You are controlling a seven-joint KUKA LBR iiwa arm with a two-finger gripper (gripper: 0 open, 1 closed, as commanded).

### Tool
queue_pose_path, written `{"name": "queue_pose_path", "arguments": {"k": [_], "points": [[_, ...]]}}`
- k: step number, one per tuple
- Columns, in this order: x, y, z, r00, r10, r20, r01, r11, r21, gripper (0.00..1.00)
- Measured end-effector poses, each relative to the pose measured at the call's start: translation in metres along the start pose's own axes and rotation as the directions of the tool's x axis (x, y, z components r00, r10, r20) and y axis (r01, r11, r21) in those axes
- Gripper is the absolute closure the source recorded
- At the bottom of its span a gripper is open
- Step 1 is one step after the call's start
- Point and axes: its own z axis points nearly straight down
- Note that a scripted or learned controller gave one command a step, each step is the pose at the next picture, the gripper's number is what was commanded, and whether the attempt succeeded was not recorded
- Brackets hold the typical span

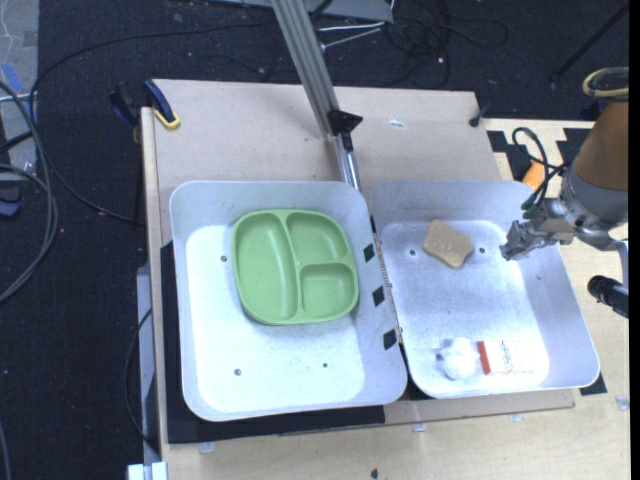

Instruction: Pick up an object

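Note:
A tan sponge-like block (448, 243) lies in the upper part of the right bin (560, 308). Near that bin's front edge sit a small white lump (459, 361) and a flat white packet with a red stripe (508, 357). My gripper (518, 244) hangs at the right bin's upper right side, a short way to the right of the tan block and apart from it. Nothing shows between its tips. The arm's grey and orange wrist (600, 168) rises behind it at the right edge.
The left bin (200, 288) holds a green three-compartment plate (296, 265). A metal pole (318, 78) slants down from the top to the seam between the bins. Cables and an orange item (534, 173) lie on the bench beyond the right bin.

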Motion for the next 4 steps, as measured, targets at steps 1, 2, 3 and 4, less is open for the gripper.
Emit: {"name": "queue_pose_path", "arguments": {"k": [1,2,3,4], "points": [[0.005,-0.005,-0.048,1.000,-0.003,-0.001,0.003,1.000,0.002,1.00],[0.005,-0.004,-0.085,1.000,-0.003,-0.001,0.003,1.000,0.001,1.00],[0.054,0.007,-0.079,1.000,-0.008,-0.005,0.008,1.000,0.006,1.00],[0.106,0.008,-0.068,1.000,-0.007,-0.005,0.007,1.000,0.008,1.00]]}}
